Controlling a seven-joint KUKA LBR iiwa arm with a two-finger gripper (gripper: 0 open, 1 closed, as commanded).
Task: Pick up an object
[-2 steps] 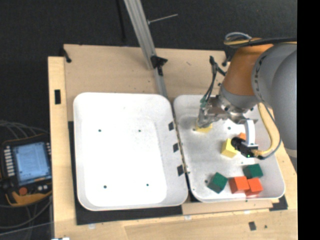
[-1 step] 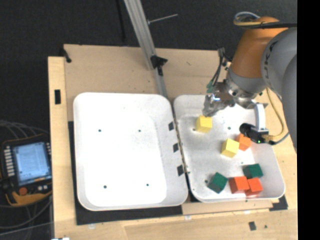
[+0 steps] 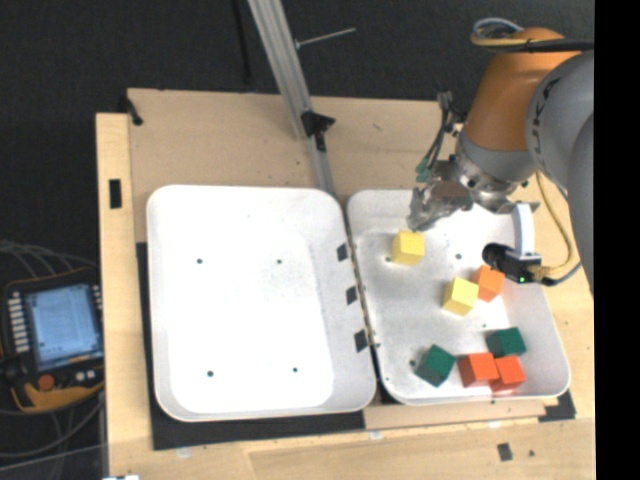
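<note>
Over the far left part of the right-hand bin (image 3: 560, 368), the gripper (image 3: 428, 212) hangs low, reaching in from the grey arm (image 3: 565, 108) with its orange band (image 3: 505, 93). Whether its tips are spread or pressed together cannot be told at this slant, and nothing is seen pinched there.

Just below and slightly left of the gripper lies a yellow block (image 3: 408, 247) on the bin floor. It sits near the tips, but whether they touch it cannot be made out. This is the nearest object to the end effector.

Further toward the near side of the same bin, a second yellow block (image 3: 460, 295) rests against a small orange block (image 3: 490, 283) on its right. Both lie well apart from the gripper. Along the near edge of the bin sit a dark green block (image 3: 435, 365), an orange-red block (image 3: 478, 369) beside it, another orange-red block (image 3: 509, 372) touching that one, and a second green block (image 3: 507, 341) just behind them.

A black fitting with a green light (image 3: 508, 262) hangs off the wrist on a white bracket, over the right side of the bin.

Beside it, the left-hand bin (image 3: 245, 298) shows a white floor with a few small dark specks. A tablet-like pendant (image 3: 55, 328) lies off the bench at the left, and a slanted metal rail (image 3: 285, 58) rises behind the bins.
</note>
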